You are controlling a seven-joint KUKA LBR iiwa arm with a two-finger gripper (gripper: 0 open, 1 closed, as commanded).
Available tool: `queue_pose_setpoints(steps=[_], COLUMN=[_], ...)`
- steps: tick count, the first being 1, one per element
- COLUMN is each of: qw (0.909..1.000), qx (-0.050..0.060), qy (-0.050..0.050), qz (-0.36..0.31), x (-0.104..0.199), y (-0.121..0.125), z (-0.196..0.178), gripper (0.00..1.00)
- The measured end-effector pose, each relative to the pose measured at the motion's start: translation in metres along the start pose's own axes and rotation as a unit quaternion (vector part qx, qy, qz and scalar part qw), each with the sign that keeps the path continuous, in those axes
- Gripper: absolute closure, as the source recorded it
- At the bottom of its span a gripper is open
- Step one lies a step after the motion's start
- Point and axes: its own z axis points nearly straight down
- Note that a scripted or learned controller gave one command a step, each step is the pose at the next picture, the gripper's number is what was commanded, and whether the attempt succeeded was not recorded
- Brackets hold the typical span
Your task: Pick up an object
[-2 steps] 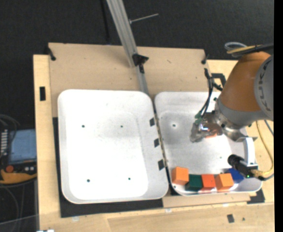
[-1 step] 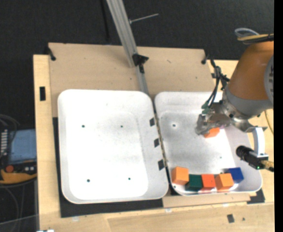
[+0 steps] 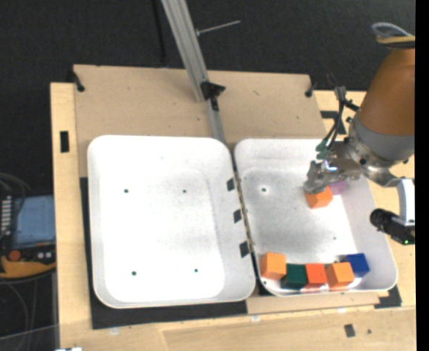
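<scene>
The pale wooden bench [image 3: 273,97] carries two shallow white plastic bins: the left bin [image 3: 105,167] and the right bin [image 3: 288,152]. The grey arm with its orange band [image 3: 394,86] enters from the right edge of the frame. Its two-finger gripper [image 3: 320,183] hovers in the upper right of the right bin, directly over a small orange block [image 3: 319,198]; whether it is wide or closed cannot be told. The block looks light, rigid and easy to pinch across flat opposite faces. A row of orange, green and blue blocks [image 3: 315,272] sits well apart along the bin's lower rim, obstructing nothing.
</scene>
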Motion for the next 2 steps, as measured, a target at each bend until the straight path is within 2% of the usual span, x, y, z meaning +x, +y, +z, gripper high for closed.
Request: queue_pose_setpoints(steps=[1, 2], qw=[1.0000, 1.0000], qx=[0.002, 0.003], qy=[0.001, 0.001], qz=[-0.002, -0.001], x=[0.054, 0.107], y=[-0.004, -0.007], z=[-0.002, 0.017], gripper=[1.00, 1.00])
